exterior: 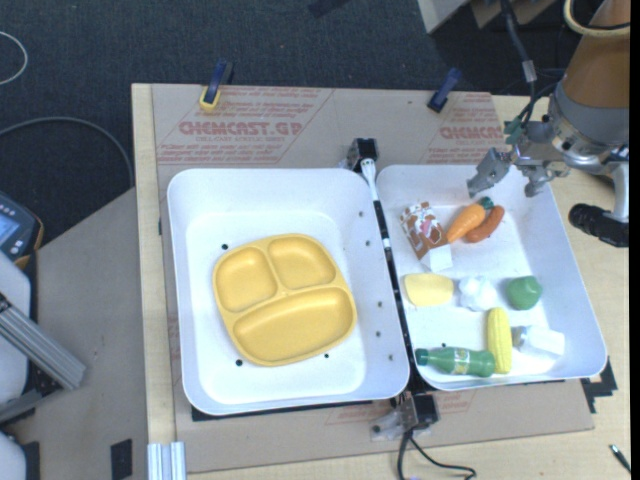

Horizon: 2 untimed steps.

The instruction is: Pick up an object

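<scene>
While the gripper (512, 173) hovers above the right bin's (572, 258) far edge, its fingers spread open and holding nothing, the carrot (466, 221) lies just below it, touching a red piece. Corn (497, 339), a green bottle (458, 361) and a lime (523, 291) sit nearer the front. The left bin (190, 268) carries a yellow tray (285, 297), so pickable clutter stays on the arm's side.

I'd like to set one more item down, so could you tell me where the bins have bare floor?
Left bin: a bare band rings the yellow tray, widest along the far wall. Right bin: crowded from the carrot down to the green bottle; bare strips lie along its right wall and beneath the end effector.
</scene>
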Each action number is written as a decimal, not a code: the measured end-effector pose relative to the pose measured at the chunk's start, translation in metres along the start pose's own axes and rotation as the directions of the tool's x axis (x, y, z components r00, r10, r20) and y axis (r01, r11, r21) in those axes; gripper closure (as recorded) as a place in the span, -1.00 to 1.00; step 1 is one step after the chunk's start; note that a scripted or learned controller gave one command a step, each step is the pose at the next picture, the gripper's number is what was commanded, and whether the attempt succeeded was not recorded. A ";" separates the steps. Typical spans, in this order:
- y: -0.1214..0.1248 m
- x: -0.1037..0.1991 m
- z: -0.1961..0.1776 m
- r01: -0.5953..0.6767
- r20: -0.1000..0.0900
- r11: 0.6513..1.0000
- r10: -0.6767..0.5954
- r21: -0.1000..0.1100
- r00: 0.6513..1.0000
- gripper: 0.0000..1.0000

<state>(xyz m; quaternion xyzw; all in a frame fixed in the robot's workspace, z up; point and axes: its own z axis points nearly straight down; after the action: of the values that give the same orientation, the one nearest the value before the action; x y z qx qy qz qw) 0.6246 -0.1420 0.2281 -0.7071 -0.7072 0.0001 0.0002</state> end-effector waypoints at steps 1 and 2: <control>-0.013 0.075 -0.209 0.008 0.001 1.000 -0.008 -0.021 1.000 -1.00; -0.013 0.072 -0.209 0.002 0.003 1.000 -0.002 -0.007 1.000 1.00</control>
<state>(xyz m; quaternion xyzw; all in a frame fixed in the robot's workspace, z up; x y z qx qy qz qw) 0.6116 -0.0704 0.4367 -0.7063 -0.7079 -0.0012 -0.0031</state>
